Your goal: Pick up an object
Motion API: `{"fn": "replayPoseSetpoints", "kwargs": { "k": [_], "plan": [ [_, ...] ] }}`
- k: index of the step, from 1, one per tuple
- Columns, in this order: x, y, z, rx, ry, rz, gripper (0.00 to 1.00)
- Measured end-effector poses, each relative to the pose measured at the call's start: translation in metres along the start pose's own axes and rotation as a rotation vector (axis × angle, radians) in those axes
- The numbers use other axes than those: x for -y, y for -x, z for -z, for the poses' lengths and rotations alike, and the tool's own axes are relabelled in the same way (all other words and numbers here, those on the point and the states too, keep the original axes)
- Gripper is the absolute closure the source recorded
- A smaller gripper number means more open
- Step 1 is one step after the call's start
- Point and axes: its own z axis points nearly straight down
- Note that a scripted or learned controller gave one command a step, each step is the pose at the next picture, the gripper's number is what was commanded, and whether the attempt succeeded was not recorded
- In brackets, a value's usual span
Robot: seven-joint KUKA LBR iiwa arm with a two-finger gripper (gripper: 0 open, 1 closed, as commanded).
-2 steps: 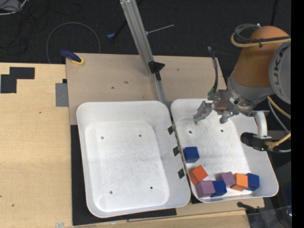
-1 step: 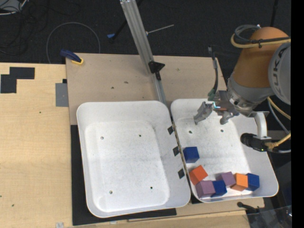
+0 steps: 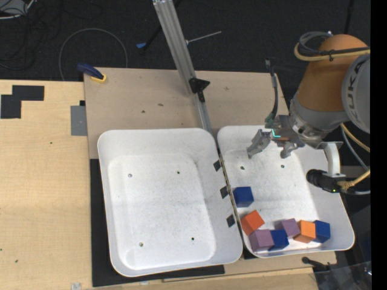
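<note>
A blue cube (image 3: 243,196) lay by itself near the left wall of the right bin (image 3: 326,180), the likeliest thing to pick, untouched. Toward that bin's near edge sat a cluster: an orange block (image 3: 253,221), a purple block (image 3: 261,239), a second blue one (image 3: 279,239), another purple (image 3: 291,227), another orange (image 3: 308,230) and a blue cube (image 3: 322,230) at the right end. The gripper (image 3: 273,144) hung over the bin's far part, fingers spread with nothing between them, well apart from every block. Judging by this, the pick had not begun: descent, closing and lift all remained. The left bin (image 3: 160,198) held no blocks.
</note>
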Motion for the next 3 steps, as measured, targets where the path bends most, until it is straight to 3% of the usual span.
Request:
{"fn": "replayPoseSetpoints", "kwargs": {
  "k": [3],
  "plan": [
    [0.0,0.0005,0.0,0.0,0.001,-0.002,0.0]
  ]
}}
